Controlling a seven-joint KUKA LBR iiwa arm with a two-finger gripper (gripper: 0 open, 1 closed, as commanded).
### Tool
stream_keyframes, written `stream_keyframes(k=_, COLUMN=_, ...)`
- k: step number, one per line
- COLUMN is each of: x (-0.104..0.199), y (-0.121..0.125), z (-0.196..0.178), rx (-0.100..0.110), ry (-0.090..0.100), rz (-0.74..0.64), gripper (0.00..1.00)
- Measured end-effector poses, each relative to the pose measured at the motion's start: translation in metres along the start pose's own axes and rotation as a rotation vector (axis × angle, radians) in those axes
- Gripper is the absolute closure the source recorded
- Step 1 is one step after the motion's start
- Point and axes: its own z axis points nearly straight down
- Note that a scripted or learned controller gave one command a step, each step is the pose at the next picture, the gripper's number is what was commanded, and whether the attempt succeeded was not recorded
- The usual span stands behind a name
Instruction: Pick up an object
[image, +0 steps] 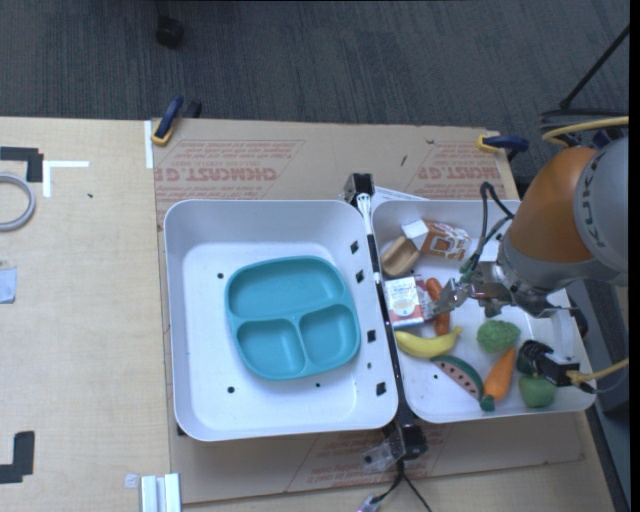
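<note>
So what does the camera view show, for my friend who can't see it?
A grey and orange robot arm reaches from the right, its gripper low over a white bin of toy food: a banana, carrot, watermelon slice and green vegetables. The other white bin, beside it, holds a teal divided plate.

Yellow banana (427, 344) (curved), flat in right bin (560, 402)

Divided tray (292, 316) in the left bin (190, 330) — toy foods (428, 343) in the right bin (560, 400).
</note>
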Motion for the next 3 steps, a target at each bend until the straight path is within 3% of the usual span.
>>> stream_keyframes(k=1, x=0.018, y=0.022, z=0.002, rx=0.001, ry=-0.018, rz=0.005, gripper=0.00)
stream_keyframes(k=2, x=0.025, y=0.024, z=-0.007, rx=-0.005, ry=-0.005, rz=0.005, gripper=1.00)
stream_keyframes(k=3, x=0.058, y=0.018, z=-0.142, rx=0.001, ry=-0.001, rz=-0.006, gripper=1.00)
